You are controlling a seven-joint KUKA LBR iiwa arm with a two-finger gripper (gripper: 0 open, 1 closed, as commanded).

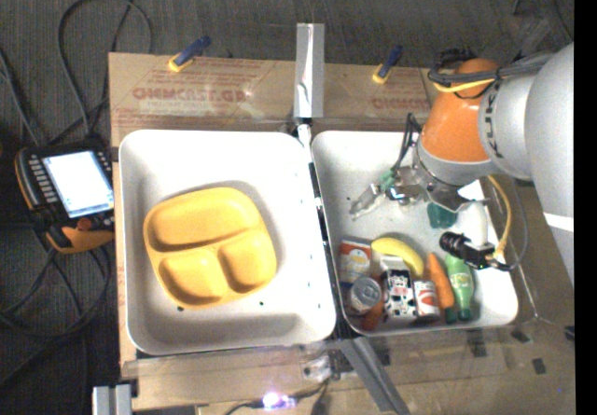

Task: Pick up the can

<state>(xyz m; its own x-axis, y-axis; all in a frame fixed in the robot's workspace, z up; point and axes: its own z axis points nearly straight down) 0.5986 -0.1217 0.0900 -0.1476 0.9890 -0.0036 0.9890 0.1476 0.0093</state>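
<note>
Gripper [366, 200] hangs over bare floor of the right bin [350, 159], fingers spread, nothing held. Can [365, 294] sits near the bin's front edge, btwn packs — approach straight down, centre first, avoid the neighbours.

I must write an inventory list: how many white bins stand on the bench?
2. The left bin holds a yellow tray. The right bin holds the can, a banana and other items.

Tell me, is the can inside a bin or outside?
Inside. The can sits in the right bin, near its front edge, beside the banana and carrot.
</note>
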